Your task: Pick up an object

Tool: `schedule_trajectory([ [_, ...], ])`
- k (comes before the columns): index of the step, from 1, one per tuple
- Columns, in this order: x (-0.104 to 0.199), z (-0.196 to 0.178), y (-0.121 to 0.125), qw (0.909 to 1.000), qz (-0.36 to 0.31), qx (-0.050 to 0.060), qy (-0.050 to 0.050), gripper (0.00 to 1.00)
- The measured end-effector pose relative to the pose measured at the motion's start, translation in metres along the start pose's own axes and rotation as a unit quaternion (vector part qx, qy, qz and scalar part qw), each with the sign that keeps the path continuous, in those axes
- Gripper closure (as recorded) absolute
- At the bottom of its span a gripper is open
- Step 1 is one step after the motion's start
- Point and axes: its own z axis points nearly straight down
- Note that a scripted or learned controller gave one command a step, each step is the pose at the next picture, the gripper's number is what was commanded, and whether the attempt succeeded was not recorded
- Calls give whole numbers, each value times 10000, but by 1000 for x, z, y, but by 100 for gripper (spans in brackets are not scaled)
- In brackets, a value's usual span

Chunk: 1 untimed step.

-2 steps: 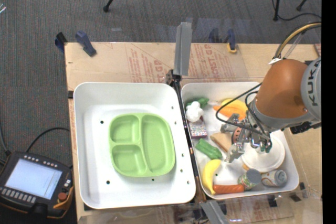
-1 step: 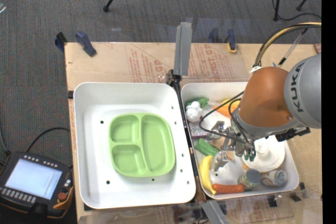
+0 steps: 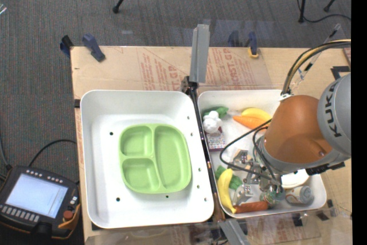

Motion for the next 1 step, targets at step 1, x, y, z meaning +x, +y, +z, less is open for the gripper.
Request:
schedule_trajectory([
  [1,-42,3,3,9996,-279,0,45,0],
])
